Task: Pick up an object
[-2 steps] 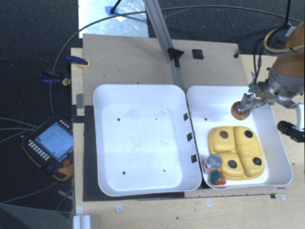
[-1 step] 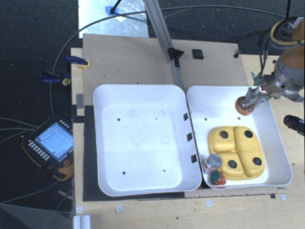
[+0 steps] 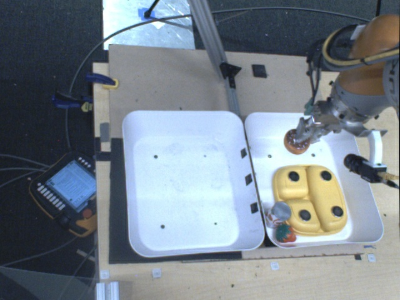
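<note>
The gripper (image 3: pixel 304 136) hangs low over the upper part of the right bin (image 3: pixel 265 130), at the end of a grey arm (image 3: pixel 365 74) with an orange band that reaches in from the right side of the view. Its metal tip sits directly over a small round brown object (image 3: pixel 295 142), touching or nearly touching it from above. Whether the object is actually gripped cannot be told from this slanted overhead view, because the gripper body covers the top of it.

The brown object rests on the white floor of the right bin, near the bin's upper middle. Below it, filling much of the lower half of the same bin, lies a large yellow moulded piece (image 3: pixel 310 199) with several rounded lobes and dark dots on top. At the lower left corner of that bin, just beside the yellow piece, sit a small grey round item (image 3: pixel 279 211) and a small red and green item (image 3: pixel 285 232).

The left bin (image 3: pixel 134 167) lies side by side with the right one on a brown bench (image 3: pixel 162 80). To the left of the bench, a handheld control pendant (image 3: pixel 67 189) with a lit blue screen rests on the dark floor.
</note>
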Action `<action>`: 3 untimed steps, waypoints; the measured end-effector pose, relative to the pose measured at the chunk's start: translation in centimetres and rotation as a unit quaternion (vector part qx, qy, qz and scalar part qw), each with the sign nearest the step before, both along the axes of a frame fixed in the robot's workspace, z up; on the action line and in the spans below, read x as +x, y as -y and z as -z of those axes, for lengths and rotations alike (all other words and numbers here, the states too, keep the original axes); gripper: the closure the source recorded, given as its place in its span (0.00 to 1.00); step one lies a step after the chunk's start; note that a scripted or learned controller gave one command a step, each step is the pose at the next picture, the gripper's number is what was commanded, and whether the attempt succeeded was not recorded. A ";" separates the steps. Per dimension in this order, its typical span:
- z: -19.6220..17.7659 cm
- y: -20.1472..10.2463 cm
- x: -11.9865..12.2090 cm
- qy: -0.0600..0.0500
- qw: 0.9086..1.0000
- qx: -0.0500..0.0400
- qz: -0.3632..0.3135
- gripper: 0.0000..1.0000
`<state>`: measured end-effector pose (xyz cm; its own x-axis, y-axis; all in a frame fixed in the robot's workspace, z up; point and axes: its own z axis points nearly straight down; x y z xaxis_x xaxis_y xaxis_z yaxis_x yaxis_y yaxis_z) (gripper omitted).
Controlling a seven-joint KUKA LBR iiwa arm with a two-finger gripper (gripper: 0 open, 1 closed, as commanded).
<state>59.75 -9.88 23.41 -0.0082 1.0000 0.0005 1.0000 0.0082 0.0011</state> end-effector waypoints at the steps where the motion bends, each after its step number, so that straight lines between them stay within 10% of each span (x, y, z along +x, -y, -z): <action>1: 1.2 -5.4 -0.9 0.000 1.000 0.000 0.000 1.00; 3: 1.1 -15.2 -4.5 -0.001 1.000 0.001 -0.001 1.00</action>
